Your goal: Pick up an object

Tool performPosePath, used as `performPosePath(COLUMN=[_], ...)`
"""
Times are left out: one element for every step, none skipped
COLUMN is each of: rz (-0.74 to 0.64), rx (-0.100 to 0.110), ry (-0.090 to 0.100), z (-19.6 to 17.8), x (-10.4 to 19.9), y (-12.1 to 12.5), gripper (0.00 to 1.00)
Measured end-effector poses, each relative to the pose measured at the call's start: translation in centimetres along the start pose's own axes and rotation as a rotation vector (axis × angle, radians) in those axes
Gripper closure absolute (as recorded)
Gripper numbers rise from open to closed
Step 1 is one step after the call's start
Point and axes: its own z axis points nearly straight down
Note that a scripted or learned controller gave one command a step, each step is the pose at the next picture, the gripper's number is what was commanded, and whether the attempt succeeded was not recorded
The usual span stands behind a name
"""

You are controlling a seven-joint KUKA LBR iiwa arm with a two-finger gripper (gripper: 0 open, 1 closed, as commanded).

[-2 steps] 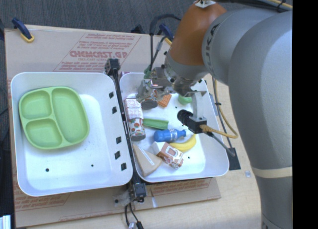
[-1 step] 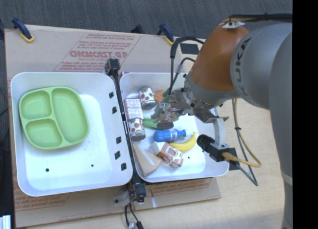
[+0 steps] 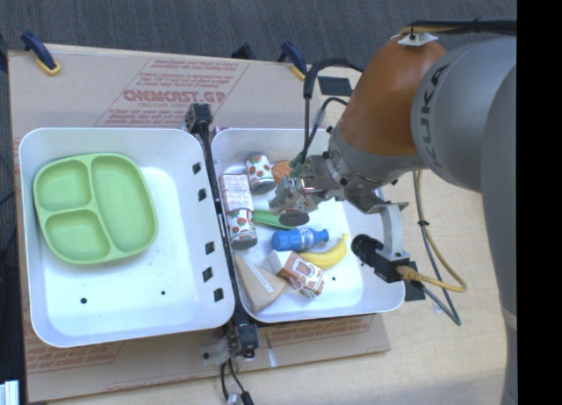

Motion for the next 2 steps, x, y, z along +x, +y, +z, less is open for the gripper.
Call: performPosePath(rz=[-0.005, -0.010], rx=[0.000, 0.000], ry=[0.000, 0.000], z=[-1.0, -2.0], x=[0.0, 0.1], y=[0.0, 0.1], gripper=[1.00, 1.00])
